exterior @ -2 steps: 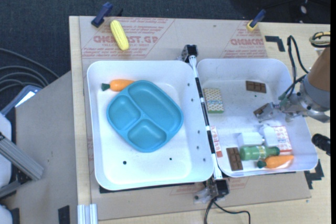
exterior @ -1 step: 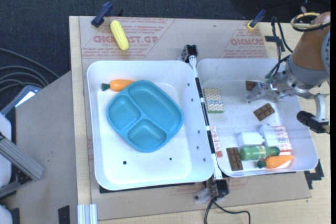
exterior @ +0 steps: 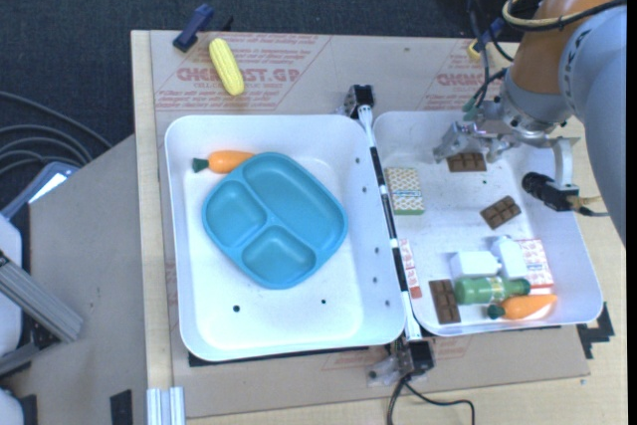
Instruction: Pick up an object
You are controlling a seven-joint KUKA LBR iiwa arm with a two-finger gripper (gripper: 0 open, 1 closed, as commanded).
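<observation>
Two shallow white bins sit side by side, and the grey arm's two-finger gripper [exterior: 466,146] is low in the right-hand white bin [exterior: 587,264], near its far wall, directly over a small brown chocolate-like block [exterior: 466,163]. Fingers look spread around it, not closed, so nothing's held yet — likely lining up a grasp. Another brown ridged block [exterior: 501,211] lies near. A pale checkered box [exterior: 405,190] hugs the divider; a green bottle [exterior: 487,290] and orange carrot-shaped toy [exterior: 527,308] crowd the near corner, well apart. Nothing blocks the approach.
</observation>
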